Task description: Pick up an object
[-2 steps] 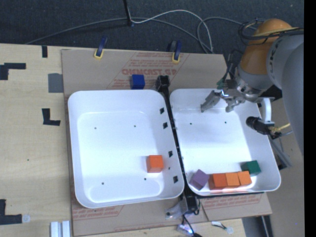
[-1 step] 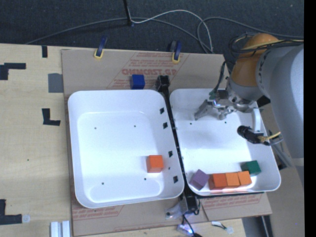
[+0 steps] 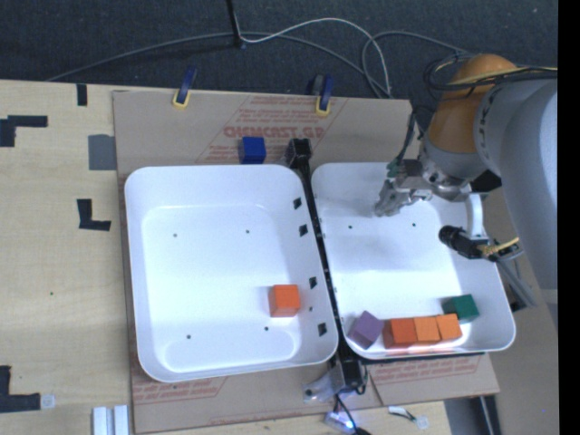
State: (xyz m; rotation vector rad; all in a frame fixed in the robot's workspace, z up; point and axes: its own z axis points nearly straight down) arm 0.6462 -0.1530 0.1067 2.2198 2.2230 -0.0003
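Where the wooden worktop (image 3: 54, 270) runs out to the left, it bears strips of black tape and a grey patch, and a sheet of printed cardboard (image 3: 272, 130) lies under both bins, held at its far edge by two clips with yellow jaws. A small blue block (image 3: 253, 149) sits on the cardboard just beyond the left bin (image 3: 154, 198), outside it. Inside that bin a single orange cube (image 3: 285, 300) rests near the front right corner, square-edged and bright, well apart from everything else. Black clamps run down the seam between the two bins.

In the right bin (image 3: 344, 184) the objects crowd along the front wall: a purple block (image 3: 365, 329), turned at an angle, then an orange bar (image 3: 421, 331) that looks like several cubes set touching in a row, and a dark green block (image 3: 463, 308) just behind the bar's right end. The middle of this bin is bare white.

The hand (image 3: 391, 202) hangs over the far part of the right bin, well apart from the row of blocks, with nothing seen between its fingers; whether they are spread or pressed together I cannot tell. Behind it the grey arm (image 3: 526, 161) with its orange band rises to the right, and cables trail across the dark floor beyond the worktop.
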